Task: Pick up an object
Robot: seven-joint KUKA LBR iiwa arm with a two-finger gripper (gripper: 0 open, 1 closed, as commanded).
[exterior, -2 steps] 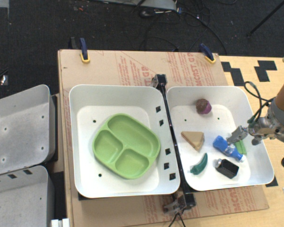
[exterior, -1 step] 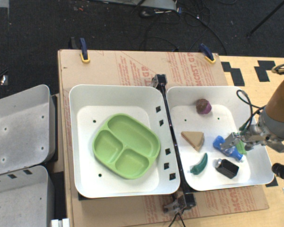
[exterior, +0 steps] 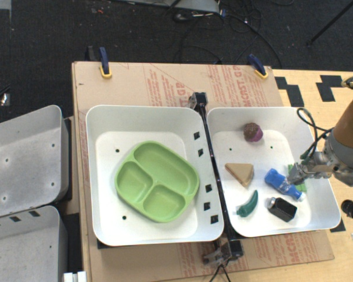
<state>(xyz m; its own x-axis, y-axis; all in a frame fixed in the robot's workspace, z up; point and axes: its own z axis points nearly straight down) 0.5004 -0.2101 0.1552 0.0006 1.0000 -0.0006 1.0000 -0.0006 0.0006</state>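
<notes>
Black block [exterior: 282, 209] and green piece [exterior: 247, 204] lie untouched in the right bin [exterior: 317, 219]. Gripper [exterior: 295, 178] sits at the blue object [exterior: 280, 183]; grip state unclear. Nothing lifted yet.

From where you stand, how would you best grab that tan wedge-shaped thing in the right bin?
I'd probably come straight down from above and close across the tan wedge on its two long slanted sides, near the wide end rather than the narrow tip. It lies flat on the floor of the right bin, with open space around it; the teal curved piece and blue object lie apart from it.
</notes>
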